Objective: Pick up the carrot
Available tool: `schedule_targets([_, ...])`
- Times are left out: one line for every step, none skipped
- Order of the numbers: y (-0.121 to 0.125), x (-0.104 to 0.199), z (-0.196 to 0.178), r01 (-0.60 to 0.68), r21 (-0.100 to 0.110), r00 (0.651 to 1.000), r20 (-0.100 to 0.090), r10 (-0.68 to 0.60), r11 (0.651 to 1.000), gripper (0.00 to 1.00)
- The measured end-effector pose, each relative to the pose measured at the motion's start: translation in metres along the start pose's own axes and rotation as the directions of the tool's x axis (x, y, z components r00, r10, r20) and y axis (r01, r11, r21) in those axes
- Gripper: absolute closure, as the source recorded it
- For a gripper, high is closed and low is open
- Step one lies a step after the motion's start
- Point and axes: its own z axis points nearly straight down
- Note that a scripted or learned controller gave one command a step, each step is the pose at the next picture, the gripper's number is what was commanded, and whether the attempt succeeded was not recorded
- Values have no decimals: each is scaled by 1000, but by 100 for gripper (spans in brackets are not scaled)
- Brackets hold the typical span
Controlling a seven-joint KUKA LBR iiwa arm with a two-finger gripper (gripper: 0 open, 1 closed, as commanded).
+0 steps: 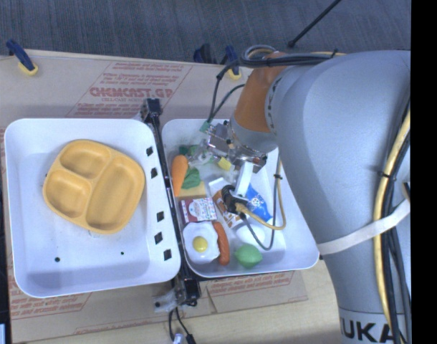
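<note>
The carrot (178,172), orange with a green leafy end, lies along the left wall of the right bin (299,244), in its far half. My gripper (217,147) hangs over the far middle of that bin, a short way right of the carrot and a little beyond it. I see nothing held by it. The big grey arm covers the bin's right side.
Around the carrot lie a yellow cheese slice (194,190), a red-and-white packet (201,209), a fried egg (200,244), a sausage (222,244), a green lime (248,255) and a blue packet (258,203). The left bin (32,264) holds a yellow divided plate (94,185).
</note>
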Motion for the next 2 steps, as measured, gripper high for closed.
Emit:
schedule_targets([0,1,-10,5,2,1000,0,-5,1000,100])
schedule_targets([-73,21,-94,-397,3,918,0,397,918,100])
